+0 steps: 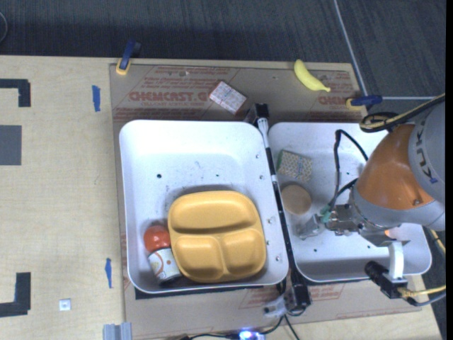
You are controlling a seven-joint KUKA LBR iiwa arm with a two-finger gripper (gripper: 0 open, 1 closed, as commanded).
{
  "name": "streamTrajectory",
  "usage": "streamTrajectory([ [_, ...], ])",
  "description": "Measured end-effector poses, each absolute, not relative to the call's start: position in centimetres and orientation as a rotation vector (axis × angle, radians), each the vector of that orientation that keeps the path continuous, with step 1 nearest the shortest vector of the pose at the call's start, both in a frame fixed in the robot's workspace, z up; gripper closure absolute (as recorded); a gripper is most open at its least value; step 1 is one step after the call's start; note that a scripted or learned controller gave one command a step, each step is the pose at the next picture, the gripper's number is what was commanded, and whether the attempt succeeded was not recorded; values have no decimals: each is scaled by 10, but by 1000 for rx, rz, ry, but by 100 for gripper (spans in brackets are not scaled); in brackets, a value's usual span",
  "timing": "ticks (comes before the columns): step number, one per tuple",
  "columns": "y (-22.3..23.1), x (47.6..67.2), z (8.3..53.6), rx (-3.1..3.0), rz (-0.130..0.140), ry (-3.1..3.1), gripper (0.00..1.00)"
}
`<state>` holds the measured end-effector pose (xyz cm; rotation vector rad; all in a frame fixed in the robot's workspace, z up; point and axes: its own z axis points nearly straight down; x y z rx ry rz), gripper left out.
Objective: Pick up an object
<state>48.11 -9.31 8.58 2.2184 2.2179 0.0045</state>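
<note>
Pincer, grip state unreadable, hovering in right bin.
Risk: closing beside brown round object, catching nothing.

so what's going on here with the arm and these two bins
A KUKA arm reaches from the right into the right bin, its gripper low by a round tan object and a patterned packet. Nothing can be seen between its fingers. The left bin holds a yellow divided tray and a small orange and white bottle. A banana lies outside the bins.
</note>
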Motion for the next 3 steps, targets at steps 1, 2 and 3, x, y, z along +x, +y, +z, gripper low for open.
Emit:
streamTrajectory([
  [1, -93, 481, 86, 2219, 5, 2217, 0],
  [2, -95, 481, 86, 2218, 6, 2220, 0],
  [3, -92, 481, 86, 2218, 4, 2218, 0],
])
